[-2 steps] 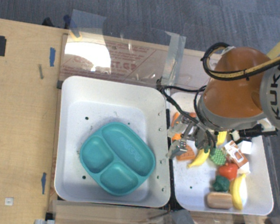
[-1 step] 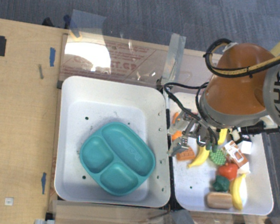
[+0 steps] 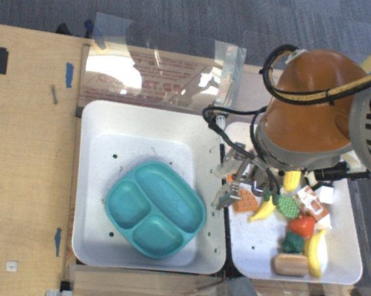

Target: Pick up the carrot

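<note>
Carrot (image 3: pixel 246 202) lies at the 9 o'clock side of the right bin (image 3: pixel 254 246), just at 4 o'clock of the gripper (image 3: pixel 234 185), whose state I cannot tell, so centre over it before closing, clear of the yellow banana (image 3: pixel 262 210) at its 3 o'clock

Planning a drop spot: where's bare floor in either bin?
Left bin: bare floor around the teal divided plate, widest at the top and left. Right bin: bare patch at lower left, bordered by the banana and bread roll. Crowded along its right side and under the pincer.
</note>
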Controlling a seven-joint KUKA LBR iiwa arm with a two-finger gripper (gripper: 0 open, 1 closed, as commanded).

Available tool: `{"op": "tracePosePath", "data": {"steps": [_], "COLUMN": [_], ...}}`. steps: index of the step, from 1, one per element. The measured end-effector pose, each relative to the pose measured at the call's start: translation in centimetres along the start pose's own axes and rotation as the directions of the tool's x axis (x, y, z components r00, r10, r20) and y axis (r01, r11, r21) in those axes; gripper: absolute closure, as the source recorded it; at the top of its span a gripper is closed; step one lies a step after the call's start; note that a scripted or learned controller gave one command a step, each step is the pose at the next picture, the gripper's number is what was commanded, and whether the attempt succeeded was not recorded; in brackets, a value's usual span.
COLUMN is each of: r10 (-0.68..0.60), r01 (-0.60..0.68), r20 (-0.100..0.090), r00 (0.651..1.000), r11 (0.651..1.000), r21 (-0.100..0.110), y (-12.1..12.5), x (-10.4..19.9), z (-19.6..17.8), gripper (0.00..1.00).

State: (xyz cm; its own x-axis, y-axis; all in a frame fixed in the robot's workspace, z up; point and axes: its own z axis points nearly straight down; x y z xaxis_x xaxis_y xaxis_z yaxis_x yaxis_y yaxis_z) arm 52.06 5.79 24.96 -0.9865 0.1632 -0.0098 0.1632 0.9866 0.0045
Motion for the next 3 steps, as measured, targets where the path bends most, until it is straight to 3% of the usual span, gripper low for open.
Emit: {"op": "tracePosePath", "data": {"steps": [1, 2, 3], "r10": [-0.064, -0.037, -0.009], "r01": [0.064, 0.037, 0.009], "r20": [-0.002, -0.010, -0.014], "r00": [0.998, 0.999, 1.000], "r11": [0.998, 0.999, 1.000], "r21": [0.001, 0.006, 0.004], "y": [3.8, -3.6, -1.3], "x": [-5.0, -9.0, -0.2], "z": [-3.7, -0.3, 6.7], "gripper": [1.00, 1.00, 1.00]}}
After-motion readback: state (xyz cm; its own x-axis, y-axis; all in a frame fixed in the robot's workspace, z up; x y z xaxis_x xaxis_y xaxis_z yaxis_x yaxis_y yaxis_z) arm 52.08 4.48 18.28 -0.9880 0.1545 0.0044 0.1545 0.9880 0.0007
